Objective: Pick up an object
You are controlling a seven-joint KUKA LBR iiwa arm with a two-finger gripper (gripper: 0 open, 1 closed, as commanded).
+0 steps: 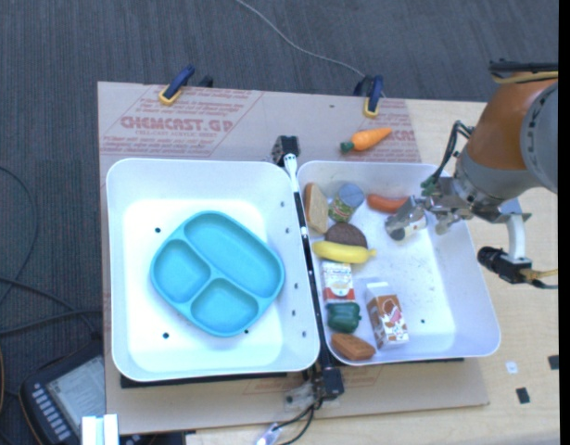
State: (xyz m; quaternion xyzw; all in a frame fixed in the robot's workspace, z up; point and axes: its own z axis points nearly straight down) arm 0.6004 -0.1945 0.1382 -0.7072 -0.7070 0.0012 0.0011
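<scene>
The right bin (461,286) holds several toy foods along its left side: a bread slice (315,208), a small jar (340,211), a dark round piece (348,235), a banana (342,252), a red-and-white packet (337,281), a green pepper (343,316), a small carton (386,318) and a brown roll (352,346). A red-orange sausage-like piece (386,202) lies near the bin's far edge. My gripper (408,222) hangs low over the bin's far right part, just right of and below that red piece. Nothing shows in its grasp.
The left bin (127,202) holds a blue divided plate (217,272). An orange toy carrot (368,139) lies on the board beyond the right bin. Blue-and-yellow clamps (177,83) (372,95) grip the board's far edge. The arm (512,146) comes in from the right.
</scene>
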